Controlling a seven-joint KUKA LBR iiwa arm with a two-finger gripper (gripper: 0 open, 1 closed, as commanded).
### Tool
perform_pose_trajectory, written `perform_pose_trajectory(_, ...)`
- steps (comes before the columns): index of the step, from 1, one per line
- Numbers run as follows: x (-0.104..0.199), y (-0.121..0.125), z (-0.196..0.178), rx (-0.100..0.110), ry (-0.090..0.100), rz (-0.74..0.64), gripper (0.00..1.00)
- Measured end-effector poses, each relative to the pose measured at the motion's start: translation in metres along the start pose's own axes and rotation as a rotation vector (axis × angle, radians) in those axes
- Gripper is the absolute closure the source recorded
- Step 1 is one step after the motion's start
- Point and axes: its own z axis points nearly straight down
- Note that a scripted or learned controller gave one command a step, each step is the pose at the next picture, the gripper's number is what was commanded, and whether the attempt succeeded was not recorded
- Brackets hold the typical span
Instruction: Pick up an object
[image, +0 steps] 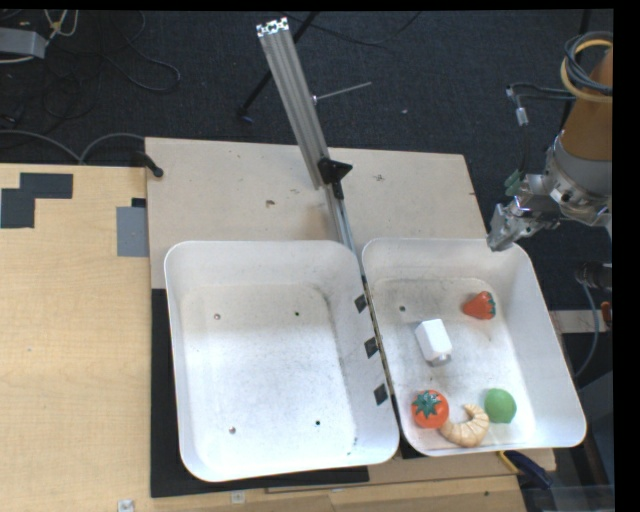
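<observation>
- Objects for picking all lay in the right-hand shallow white plastic bin (545, 330), none of them lifted.
- Taking the small white block (433, 340) near that bin's middle as the landmark: a red strawberry-like toy (479, 305) lay just beyond it toward the bin's far right side.
- Nearer the camera from the block sat a red tomato-like toy with a green top (430, 408), a tan curved pastry-shaped piece (466, 428) touching or nearly touching it, and a green ball (499, 405) just beside the pastry.
- The tool (503, 232) hung over the bin's far right corner, well apart from the block and above every item.
- Whether the tool was spread or closed could not be told; nothing was seen in it.
- Judged from this, the task was barely begun: choosing, descending, gripping and lifting all remained.
- The left-hand white bin (200, 300) sat beside it on the counter (250, 190).
</observation>
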Motion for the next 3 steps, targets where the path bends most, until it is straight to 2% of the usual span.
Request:
perform_pose_trajectory(2,0.117,-0.017,0.022,0.009,0.005,-0.004,1.0)
perform_pose_trajectory(3,0.167,-0.027,0.014,0.009,0.004,-0.003,1.0)
